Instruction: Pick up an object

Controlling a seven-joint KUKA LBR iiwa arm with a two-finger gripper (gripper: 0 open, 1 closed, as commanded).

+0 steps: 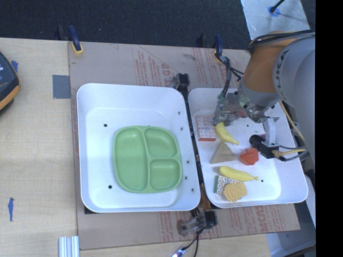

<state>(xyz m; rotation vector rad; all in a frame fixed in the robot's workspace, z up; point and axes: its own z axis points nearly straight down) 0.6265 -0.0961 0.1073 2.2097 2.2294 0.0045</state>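
My gripper (224, 115) hangs low over the far part of the right bin (292, 189), at the end of the grey arm with the orange band (262, 68). Just in front of it lies a yellow banana (226, 134), close to or touching the gripper's tip. Further forward are a tan wedge (222, 153), a red piece (248, 156), a second banana (237, 173) and a yellow waffle-like piece (235, 191) beside a small green piece (218, 183). A red-and-white card (205, 127) lies at the bin's left side.
The left bin (91, 143) holds a green divided plate (147, 158). A black divider (191, 143) separates the two bins. Brown cardboard (134, 58) lies under both, clamped at the far edge. An orange-and-black device (6, 84) sits at the far left.
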